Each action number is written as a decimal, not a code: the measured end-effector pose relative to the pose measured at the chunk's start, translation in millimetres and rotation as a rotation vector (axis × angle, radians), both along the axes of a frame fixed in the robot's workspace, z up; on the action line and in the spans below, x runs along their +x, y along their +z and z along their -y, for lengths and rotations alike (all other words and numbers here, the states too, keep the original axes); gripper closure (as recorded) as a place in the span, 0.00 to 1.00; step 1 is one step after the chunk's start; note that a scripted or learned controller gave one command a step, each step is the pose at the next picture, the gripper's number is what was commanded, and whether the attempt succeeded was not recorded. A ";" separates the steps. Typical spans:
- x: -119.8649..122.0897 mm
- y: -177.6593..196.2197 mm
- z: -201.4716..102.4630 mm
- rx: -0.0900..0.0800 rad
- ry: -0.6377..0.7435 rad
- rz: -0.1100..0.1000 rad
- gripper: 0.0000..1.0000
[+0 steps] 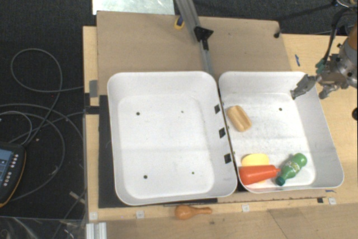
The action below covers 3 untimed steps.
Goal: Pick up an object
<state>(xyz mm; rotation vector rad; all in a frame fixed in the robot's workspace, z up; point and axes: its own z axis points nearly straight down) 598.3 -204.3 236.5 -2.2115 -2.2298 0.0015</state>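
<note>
My gripper (312,90) hangs over the far right corner of the right bin (263,78), open with nothing between its fingers. In that bin a tan bread-like block (239,118) lies near the left wall. At the front edge lie a yellow piece (254,160), an orange carrot-shaped toy (258,174) touching it, and a green bottle (291,168) just to the right. All of them sit well apart from the gripper, to its lower left.
The left bin (162,79) adjoins the right one, joined by black clips (221,132). A small brown gourd-shaped object (193,211) lies on the bench in front of the bins. A grey pole (187,3) slants in from the top.
</note>
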 end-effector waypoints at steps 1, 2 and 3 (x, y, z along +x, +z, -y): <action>9.3 -54.6 2.4 0.000 -0.002 -0.001 0.00; 10.8 -96.6 4.6 0.000 -0.005 -0.001 0.00; 12.6 -82.9 5.1 -0.002 -0.004 0.006 1.00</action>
